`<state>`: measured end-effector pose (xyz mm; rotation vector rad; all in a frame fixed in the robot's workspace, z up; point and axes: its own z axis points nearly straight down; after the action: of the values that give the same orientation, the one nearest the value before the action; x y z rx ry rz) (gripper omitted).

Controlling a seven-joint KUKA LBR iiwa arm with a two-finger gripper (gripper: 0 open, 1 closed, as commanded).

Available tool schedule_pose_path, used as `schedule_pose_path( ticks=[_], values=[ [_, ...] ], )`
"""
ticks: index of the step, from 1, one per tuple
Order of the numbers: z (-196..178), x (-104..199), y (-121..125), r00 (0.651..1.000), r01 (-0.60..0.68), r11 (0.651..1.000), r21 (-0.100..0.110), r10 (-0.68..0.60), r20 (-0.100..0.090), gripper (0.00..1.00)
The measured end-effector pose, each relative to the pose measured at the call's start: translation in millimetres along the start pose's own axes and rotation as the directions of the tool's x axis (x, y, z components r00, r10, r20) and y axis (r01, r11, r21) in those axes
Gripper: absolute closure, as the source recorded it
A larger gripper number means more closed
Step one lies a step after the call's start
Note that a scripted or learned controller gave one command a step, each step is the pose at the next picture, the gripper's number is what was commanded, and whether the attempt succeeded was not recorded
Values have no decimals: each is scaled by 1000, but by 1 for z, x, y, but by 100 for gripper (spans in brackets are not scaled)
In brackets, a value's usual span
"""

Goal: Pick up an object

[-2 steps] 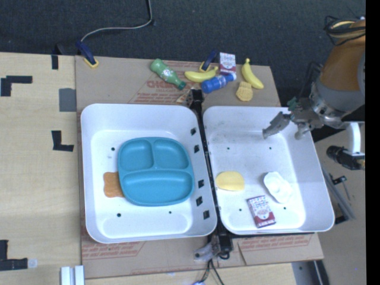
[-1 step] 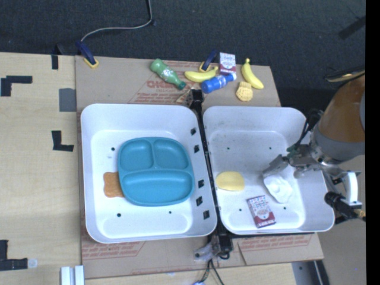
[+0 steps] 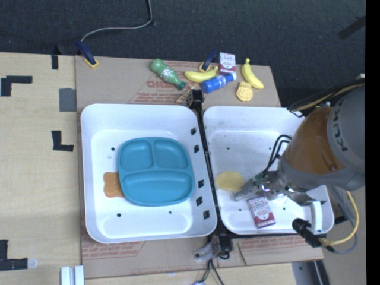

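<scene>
The claw (image 3: 254,190) is lowered between a yellow disc (image 3: 229,180) at nine o'clock and a red packet (image 3: 261,212) at five; its grip state cannot be told.

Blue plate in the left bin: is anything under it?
Yes. A flat orange piece sticks out from under the blue plate's left edge, lying on the floor of the left bin. How far it runs beneath cannot be seen, nor whether anything else lies under the plate.
</scene>
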<state>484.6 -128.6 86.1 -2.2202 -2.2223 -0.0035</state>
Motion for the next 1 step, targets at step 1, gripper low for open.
schedule_pose_path(
  ticks=[1],
  values=[
    [-10, -1, 1, 1000, -1, 1000, -5, 1, 3, 100]
  ],
)
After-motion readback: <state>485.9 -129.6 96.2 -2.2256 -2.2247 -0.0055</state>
